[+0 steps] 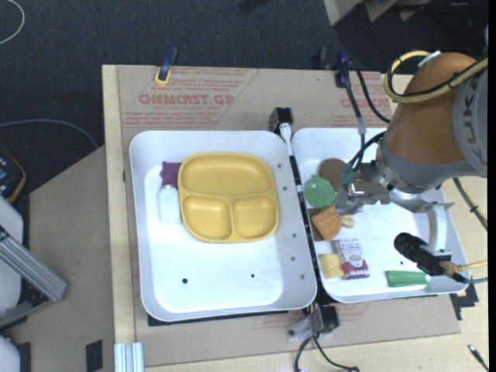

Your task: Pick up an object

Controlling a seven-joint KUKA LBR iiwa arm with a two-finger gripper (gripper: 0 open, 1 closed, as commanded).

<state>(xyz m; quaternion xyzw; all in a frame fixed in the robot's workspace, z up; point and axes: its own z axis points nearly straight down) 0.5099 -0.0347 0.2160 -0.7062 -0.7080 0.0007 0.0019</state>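
The hand [350, 192] hangs low over the right bin [387, 235], near its left wall and toward the far-left corner. The wrist covers it from above, so I cannot tell whether it is released or clenched, and nothing can be seen held in it.

A green round piece [318, 191] lies just beside the hand, against the bin's left wall. A brown disc [332, 169] lies beyond it, toward the far edge. A tan waffle piece [328, 223] lies just on the near side of the hand. Toward the near edge lie a red-and-white packet [353, 256] and a yellow block [331, 266]. A green stick [407, 278] lies along the near edge, well apart from the hand.

The left bin [225, 281] carries a yellow divided plate [229, 196].
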